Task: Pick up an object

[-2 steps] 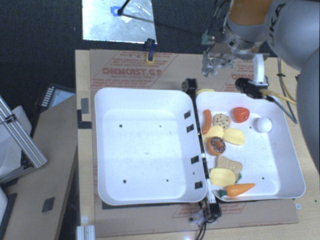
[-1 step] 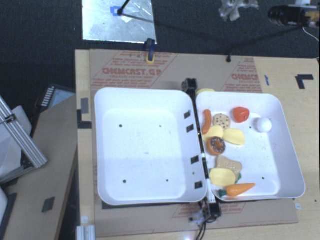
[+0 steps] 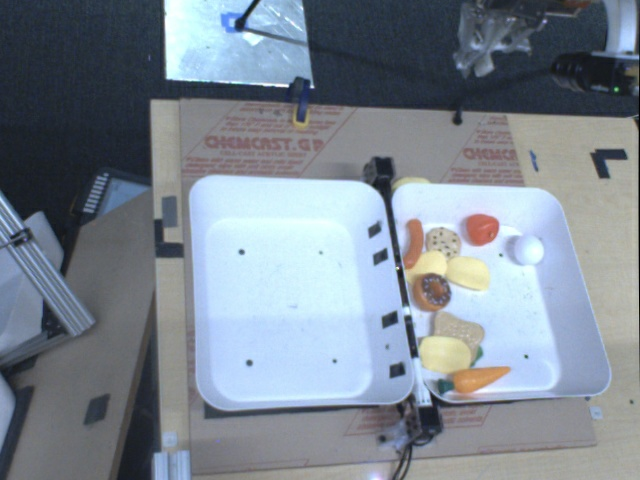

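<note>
- We take the task's thing to be any one of the toy foods in the right bin (image 3: pixel 575 298), since no single object is named; they crowd that bin's left side, against the divider between the two bins.
- The pile reads like this: a sausage (image 3: pixel 412 243) lies along the divider, a cookie (image 3: pixel 441 240) is just beside it, and a red tomato (image 3: pixel 481 228) sits near the far wall.
- A white ball (image 3: pixel 526 250) rests apart from the cluster, toward the bin's right, and we judge it the easiest to reach cleanly because nothing touches it.
- Lower down, a donut (image 3: pixel 434 291) touches yellow pieces (image 3: pixel 468 273), and a slice of bread (image 3: pixel 457 328) leans over another yellow piece; a carrot (image 3: pixel 480 377) lies along the near wall.
- We judge the pieces bunched at the divider are harder to take, as neighbours and the wall leave little room on either side.
- The left bin (image 3: pixel 285 288) holds nothing we can make out, which suits it as the place where picked things would go.
- The gripper (image 3: pixel 487 43) hangs at the top of the view, beyond the bench's far edge, well apart from every object and above none of them.
- We cannot tell how the gripper is set, and nothing is seen in it.
- The pick, in our judgement, is not yet begun: the arm must come toward us and down over the right bin.
</note>
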You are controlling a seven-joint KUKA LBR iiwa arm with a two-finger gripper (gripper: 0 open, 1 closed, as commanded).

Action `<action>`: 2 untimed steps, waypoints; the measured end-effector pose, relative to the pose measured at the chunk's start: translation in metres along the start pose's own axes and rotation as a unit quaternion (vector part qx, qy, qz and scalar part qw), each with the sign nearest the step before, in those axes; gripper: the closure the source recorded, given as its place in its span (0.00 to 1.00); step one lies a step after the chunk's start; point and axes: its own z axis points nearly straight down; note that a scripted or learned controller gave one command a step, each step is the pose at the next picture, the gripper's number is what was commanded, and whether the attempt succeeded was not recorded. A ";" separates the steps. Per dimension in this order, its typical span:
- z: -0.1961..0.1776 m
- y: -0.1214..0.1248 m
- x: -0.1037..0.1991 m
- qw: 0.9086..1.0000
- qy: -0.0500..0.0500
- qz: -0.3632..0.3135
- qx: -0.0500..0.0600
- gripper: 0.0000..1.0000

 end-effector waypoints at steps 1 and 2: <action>0.078 -0.110 0.035 1.000 0.000 -0.004 0.005 1.00; 0.085 -0.086 0.055 1.000 0.000 -0.002 -0.001 1.00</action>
